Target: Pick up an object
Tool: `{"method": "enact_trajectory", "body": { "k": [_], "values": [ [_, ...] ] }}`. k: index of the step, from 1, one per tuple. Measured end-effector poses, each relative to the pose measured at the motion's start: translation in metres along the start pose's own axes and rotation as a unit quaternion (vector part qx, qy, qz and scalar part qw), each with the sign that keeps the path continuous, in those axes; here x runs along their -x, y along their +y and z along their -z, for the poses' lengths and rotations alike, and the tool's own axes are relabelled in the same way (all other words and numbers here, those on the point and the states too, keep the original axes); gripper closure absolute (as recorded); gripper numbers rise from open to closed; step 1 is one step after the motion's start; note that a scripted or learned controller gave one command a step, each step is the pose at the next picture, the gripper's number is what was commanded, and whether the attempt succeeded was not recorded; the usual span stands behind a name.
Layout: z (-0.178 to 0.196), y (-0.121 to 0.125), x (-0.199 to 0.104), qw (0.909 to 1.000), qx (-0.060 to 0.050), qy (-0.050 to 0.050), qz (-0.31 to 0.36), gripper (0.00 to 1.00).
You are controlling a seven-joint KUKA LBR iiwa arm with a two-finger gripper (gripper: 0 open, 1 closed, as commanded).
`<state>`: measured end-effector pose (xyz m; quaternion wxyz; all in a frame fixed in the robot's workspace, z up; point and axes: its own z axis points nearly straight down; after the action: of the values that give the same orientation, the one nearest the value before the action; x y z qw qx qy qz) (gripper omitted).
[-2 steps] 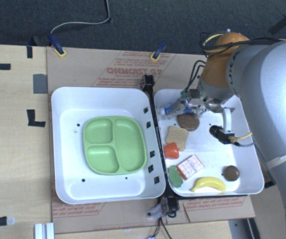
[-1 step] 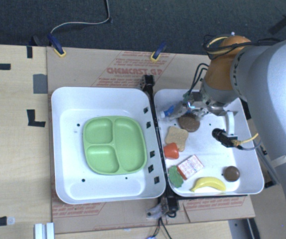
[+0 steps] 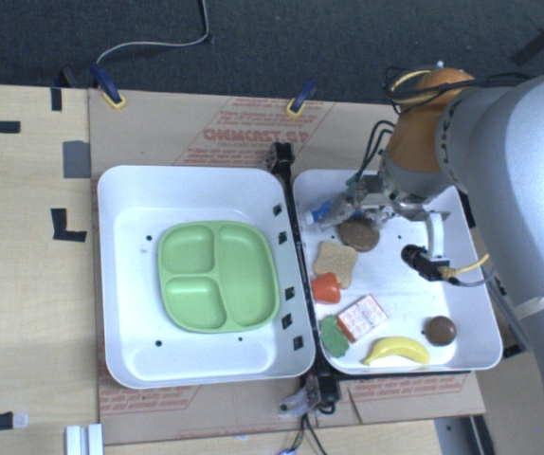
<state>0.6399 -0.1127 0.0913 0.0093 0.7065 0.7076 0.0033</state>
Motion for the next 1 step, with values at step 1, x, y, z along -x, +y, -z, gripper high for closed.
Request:
{"method": "enact_trajectory", "body": {
  "k": [1],
  "values": [
    [0.0000, -0.0050, 0.0016, 1.0000, 0.000, 0.001, 0.001, 0.00]
  ]
}}
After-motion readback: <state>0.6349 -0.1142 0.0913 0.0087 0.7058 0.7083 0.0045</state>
